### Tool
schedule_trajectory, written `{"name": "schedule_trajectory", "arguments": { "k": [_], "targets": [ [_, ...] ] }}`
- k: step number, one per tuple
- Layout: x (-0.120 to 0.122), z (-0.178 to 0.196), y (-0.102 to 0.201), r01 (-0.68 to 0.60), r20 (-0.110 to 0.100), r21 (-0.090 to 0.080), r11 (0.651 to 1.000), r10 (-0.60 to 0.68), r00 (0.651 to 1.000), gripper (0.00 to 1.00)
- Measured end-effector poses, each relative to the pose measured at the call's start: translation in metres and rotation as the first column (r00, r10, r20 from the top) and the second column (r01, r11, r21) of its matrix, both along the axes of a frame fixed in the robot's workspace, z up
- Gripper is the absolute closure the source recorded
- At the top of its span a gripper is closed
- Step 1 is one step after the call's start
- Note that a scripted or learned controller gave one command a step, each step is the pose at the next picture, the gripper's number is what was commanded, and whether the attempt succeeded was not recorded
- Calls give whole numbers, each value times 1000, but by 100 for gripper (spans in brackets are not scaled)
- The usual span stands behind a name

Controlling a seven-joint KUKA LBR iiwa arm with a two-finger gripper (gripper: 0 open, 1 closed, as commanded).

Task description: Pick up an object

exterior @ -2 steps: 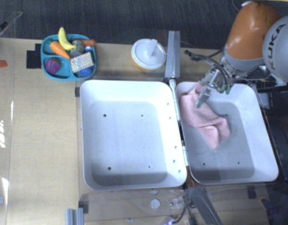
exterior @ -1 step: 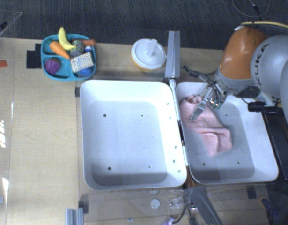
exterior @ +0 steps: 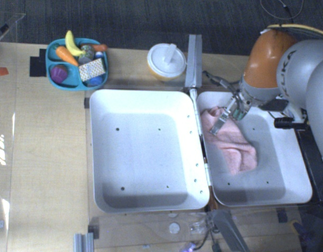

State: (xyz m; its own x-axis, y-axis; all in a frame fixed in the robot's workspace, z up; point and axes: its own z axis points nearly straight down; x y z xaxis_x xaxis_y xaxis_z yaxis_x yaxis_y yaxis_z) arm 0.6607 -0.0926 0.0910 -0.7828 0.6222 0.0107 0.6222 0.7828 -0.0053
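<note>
A grey KUKA arm (exterior: pixel 303 72) with an orange band (exterior: pixel 266 59) above its wrist reaches in from the right over the right-hand white bin (exterior: pixel 287 188). Its two-finger gripper (exterior: pixel 220 126) hangs low at the bin's upper left, directly above the near end of a crumpled pink cloth (exterior: pixel 232 143). Whether the claw is spread or closed, or has any fabric in it, cannot be told from this angle. The tips sit against or just over the cloth's top fold.

The pink cloth lies heaped in the left half of the right bin, running from near the upper left corner down toward the middle, close to the wall shared with the neighbouring bin.

The left white bin (exterior: pixel 98 156) sits just beside it, the two touching along a central divider.

Beyond the bins, on the wooden bench (exterior: pixel 40 156), a blue compartment tray (exterior: pixel 53 82) stands near the upper left. It carries toy food: a yellow banana (exterior: pixel 72 44), an orange carrot (exterior: pixel 65 55), a purple piece (exterior: pixel 59 73) and a patterned rectangular block (exterior: pixel 92 69). A round white lidded container with a yellow rim (exterior: pixel 166 61) rests behind the left bin's far right corner, next to an upright grey metal post (exterior: pixel 193 62). Black cables loop (exterior: pixel 279 7) above the arm, against the dark floor.
</note>
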Motion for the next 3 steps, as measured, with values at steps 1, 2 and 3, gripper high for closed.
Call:
{"name": "schedule_trajectory", "arguments": {
  "k": [1, 2, 3],
  "targets": [
    [-47, 97, 20, 232, 23, 0, 973, -232, 973, 0],
    [-69, 6, -47, 280, 25, -1, 960, -280, 960, 0],
    [-153, 1, -78, 404, 31, 1, 915, -404, 914, 0]
  ]
}}
